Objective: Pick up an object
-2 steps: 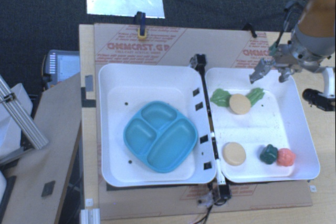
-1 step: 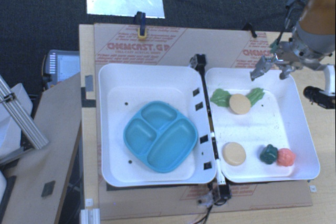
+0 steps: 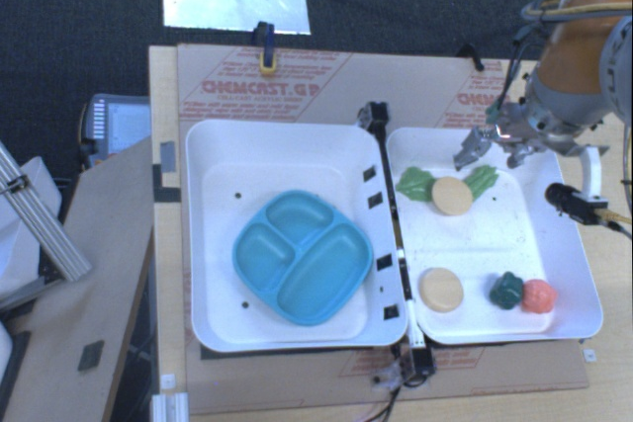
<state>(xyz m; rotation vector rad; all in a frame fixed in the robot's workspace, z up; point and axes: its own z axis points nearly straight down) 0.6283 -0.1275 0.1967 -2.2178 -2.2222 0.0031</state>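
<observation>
The right bin [image 3: 569,242] holds a pale yellow round piece with green leaves [image 3: 450,190] near its far edge. A cream disc [image 3: 441,291], a dark green toy [image 3: 506,290] and an orange-pink toy [image 3: 539,296] lie along its near side. My gripper [image 3: 497,146] hovers over the bin's far right part, just right of and above the leafy piece, its fingers spread apart with nothing between them.
The left bin [image 3: 213,203] carries a blue divided plate [image 3: 302,255]. A black divider with clips [image 3: 386,212] runs between the bins. A cardboard sheet [image 3: 297,79] lies under both, and a yellow clamp [image 3: 267,49] sits at its far edge.
</observation>
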